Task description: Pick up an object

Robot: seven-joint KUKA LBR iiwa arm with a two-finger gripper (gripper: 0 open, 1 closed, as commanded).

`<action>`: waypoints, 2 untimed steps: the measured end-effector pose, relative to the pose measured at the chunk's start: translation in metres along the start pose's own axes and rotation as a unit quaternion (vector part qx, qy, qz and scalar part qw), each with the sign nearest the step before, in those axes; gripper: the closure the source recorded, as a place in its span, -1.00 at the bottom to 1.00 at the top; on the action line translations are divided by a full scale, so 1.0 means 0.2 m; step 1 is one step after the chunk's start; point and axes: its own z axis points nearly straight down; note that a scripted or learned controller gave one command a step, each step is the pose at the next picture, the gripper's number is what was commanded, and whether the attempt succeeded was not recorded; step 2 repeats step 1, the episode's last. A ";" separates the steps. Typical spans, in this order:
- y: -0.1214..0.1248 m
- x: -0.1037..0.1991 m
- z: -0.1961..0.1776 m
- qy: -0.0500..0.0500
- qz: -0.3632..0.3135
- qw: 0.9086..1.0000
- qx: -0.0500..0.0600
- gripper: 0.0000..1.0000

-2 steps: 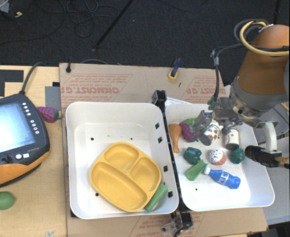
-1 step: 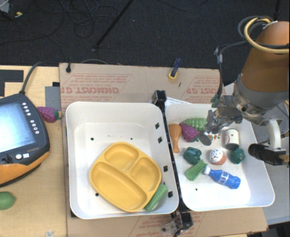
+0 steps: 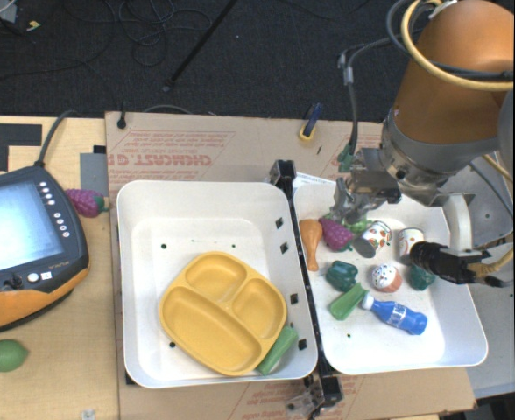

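The gripper (image 3: 349,213) is lowered into the right bin (image 3: 468,339), directly over a purple toy grape bunch (image 3: 335,233) — whether anything is gripped cannot be determined. An orange toy carrot (image 3: 310,243) lies just left of the grapes, against the bin's left wall. Below the gripper sit a dark green toy pepper (image 3: 342,275) and a light green toy (image 3: 347,303). Down and to its right lie a speckled egg-shaped toy (image 3: 384,276) and a blue bottle (image 3: 399,315). In the left bin (image 3: 144,226), well to the gripper's left, rests a yellow divided tray (image 3: 222,311).
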 end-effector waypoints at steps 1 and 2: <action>-0.21 0.19 -0.23 0.000 0.002 1.000 0.001 1.00; -0.21 0.19 -0.23 0.000 0.002 1.000 0.001 1.00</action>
